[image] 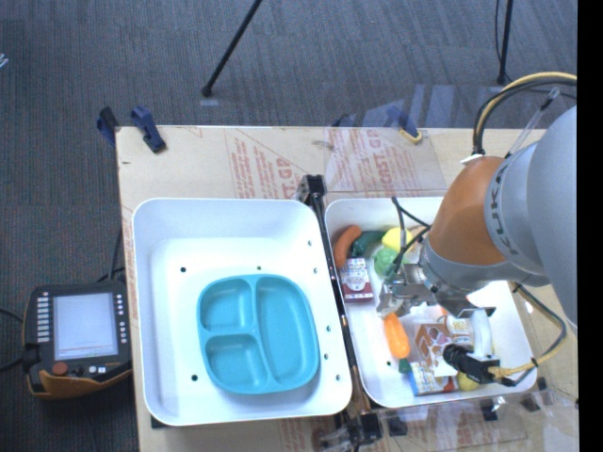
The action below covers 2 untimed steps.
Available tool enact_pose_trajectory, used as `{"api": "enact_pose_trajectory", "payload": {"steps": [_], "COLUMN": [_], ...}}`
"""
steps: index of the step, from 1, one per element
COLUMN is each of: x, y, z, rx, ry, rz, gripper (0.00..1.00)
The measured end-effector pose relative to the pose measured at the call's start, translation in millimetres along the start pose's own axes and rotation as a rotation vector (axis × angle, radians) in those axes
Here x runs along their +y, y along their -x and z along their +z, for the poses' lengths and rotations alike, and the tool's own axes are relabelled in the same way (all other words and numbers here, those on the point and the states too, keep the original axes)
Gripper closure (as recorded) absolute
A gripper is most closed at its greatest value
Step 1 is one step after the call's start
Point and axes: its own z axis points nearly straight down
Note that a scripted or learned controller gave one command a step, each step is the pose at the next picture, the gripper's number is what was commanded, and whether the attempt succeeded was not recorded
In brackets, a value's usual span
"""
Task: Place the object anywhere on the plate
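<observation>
carrot (397,336): lying in right bin (528,342), just below gripper (399,294)
plate (256,332): left of carrot, other bin
jaws: honestly can't tell

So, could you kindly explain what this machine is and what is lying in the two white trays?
This is a single picture from a camera fixed above a bench, looking down at a slant. The grey and orange shape on the right is a robot arm, and its gripper is lowered over the right bin. That bin holds small toy foods: an orange carrot, a small red packet, green and yellow pieces and a printed box. The left bin holds a blue divided plate, with nothing on it yet. I cannot tell whether the gripper holds anything.
</observation>
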Motion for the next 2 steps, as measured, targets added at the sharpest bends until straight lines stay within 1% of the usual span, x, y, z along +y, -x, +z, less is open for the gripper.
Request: {"api": "enact_pose_trajectory", "payload": {"steps": [1, 2], "x": [-42.6, -64.4], "y": [-108.8, -158.0], "z": [-86.1, -134.9], "rx": [0.004, -0.003], "ry": [0.016, 0.011], "rz": [-0.045, -0.292], "gripper": [1.0, 1.0]}}
